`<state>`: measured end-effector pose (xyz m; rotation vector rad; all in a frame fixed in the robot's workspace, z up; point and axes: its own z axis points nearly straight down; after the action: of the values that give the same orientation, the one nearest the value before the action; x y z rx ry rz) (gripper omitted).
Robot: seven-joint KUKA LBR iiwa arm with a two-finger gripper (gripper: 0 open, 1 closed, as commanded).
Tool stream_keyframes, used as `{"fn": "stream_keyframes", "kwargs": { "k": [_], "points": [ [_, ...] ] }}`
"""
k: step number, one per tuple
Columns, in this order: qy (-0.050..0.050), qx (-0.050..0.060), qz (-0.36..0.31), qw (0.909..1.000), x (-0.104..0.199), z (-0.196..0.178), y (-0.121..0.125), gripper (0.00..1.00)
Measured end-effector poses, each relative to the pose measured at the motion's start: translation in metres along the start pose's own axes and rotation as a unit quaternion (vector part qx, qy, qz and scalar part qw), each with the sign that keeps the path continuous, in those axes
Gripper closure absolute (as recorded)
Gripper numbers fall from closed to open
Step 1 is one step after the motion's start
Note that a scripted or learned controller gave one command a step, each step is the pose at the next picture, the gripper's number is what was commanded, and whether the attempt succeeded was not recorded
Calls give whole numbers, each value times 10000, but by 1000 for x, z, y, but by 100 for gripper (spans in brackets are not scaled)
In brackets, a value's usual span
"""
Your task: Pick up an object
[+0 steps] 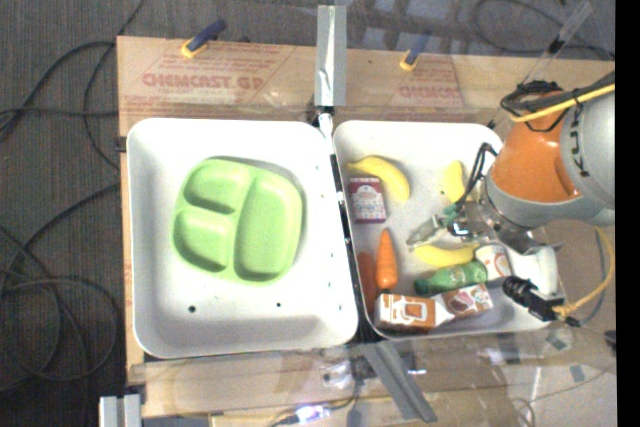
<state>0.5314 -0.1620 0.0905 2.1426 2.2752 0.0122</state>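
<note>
Bench under the fixed overhead camera: two shallow white bins sit side by side on a brown cardboard sheet (250, 80), printed in faded red, that covers its far part. The left bin (150, 315) carries a lime-green compartment tray (240, 218) (three sections, lying flat) near its middle, a little toward the far edge.

The right bin (420, 133) holds the clutter. By its far-left corner lies a yellow banana (388, 173), and just beside it, along the left wall, a small dark maroon packet (367, 201). Nearer the front, an orange carrot (386, 258) lies lengthwise close to the left wall. At the front edge rests an orange-and-white carton (409, 312), touching a brown-and-white packet (468, 299) to its right. A green bottle-like item (450, 279) lies just behind those two, and a second yellow banana-like piece (444, 255) lies behind that. Another yellow piece (455, 179) stands toward the far-right part of the bin.

The arm comes in from the right, its orange band (532, 170) above the bin's right edge. The gripper (437, 229) points left, low over the middle of the right bin, just above the yellow piece by the green item. Its metal fingers (424, 234) appear spread, with nothing visibly between them. A white item (497, 264) near the right wall is partly hidden by the wrist.
</note>
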Motion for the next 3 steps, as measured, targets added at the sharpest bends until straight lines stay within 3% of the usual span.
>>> {"fn": "stream_keyframes", "kwargs": {
  "k": [1, 2, 3],
  "points": [
    [40, 14, 160, 9999, -14, 1, 0, 0],
    [-19, -15, -895, 9960, 31, -1, -40, 0],
    [12, 10, -901, 9959, 33, -8, -40, 100]
  ]
}}
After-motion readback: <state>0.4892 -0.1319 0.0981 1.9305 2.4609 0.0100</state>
